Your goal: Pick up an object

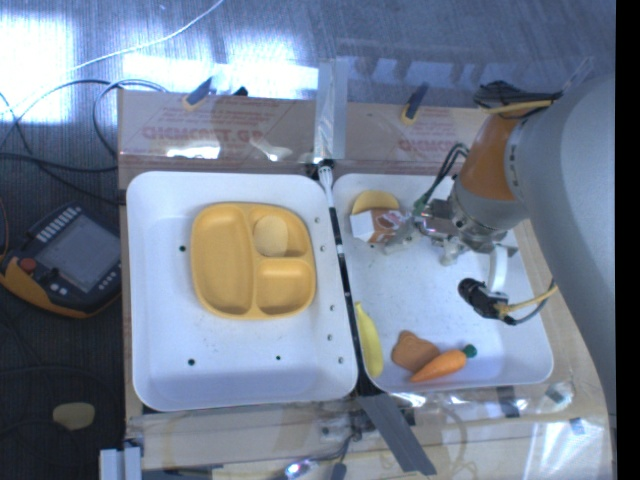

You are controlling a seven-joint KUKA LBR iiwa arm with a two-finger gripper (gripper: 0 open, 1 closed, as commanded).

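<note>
Over the right bin, the gripper touches a small brown-and-white object; finger spread unclear.

An orange carrot is lying tilted in the right bin, touching a brown piece near my tool.

**Around the Bench**

A yellow divided tray lay in the left bin. Off the bench's left side, a teach pendant with a grey screen sat on the dark floor, cables looping behind it. 2 cardboard panels stood behind the bins.
</note>
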